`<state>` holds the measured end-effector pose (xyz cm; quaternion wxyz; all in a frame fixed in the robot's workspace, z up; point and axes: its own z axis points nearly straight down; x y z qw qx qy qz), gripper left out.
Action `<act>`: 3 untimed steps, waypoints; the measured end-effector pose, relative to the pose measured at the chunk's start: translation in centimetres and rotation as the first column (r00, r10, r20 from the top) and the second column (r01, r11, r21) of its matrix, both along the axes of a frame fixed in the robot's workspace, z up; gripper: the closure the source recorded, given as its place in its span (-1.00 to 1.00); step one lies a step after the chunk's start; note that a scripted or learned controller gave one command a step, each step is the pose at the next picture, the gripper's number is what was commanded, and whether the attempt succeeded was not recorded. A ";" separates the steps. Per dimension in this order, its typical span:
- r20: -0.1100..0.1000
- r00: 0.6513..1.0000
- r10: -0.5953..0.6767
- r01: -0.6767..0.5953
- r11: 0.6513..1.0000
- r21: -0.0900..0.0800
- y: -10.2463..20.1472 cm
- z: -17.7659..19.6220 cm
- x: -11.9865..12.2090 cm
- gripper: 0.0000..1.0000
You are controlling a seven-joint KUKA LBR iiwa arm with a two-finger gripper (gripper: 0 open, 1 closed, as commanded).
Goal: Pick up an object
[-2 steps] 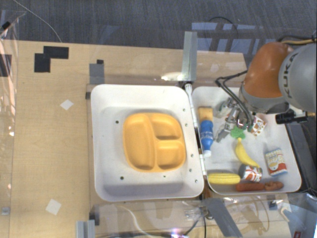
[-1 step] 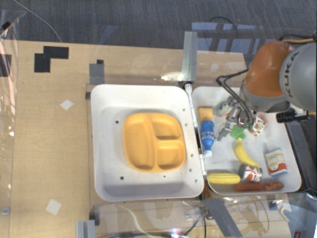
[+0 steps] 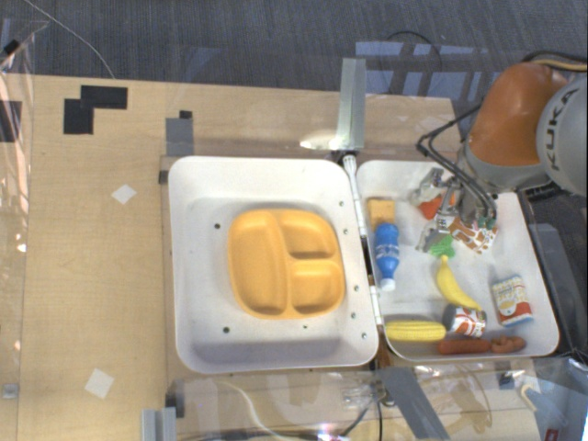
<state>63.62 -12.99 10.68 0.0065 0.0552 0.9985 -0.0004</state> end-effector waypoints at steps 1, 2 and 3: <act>-0.003 0.972 -0.235 0.235 0.972 0.002 -3.7 -0.5 -2.3 -1.00; -0.004 0.796 -0.605 0.605 0.796 0.005 -7.6 0.4 -4.0 -1.00; -0.008 0.805 -0.593 0.593 0.805 0.007 -1.0 -1.6 -4.6 -1.00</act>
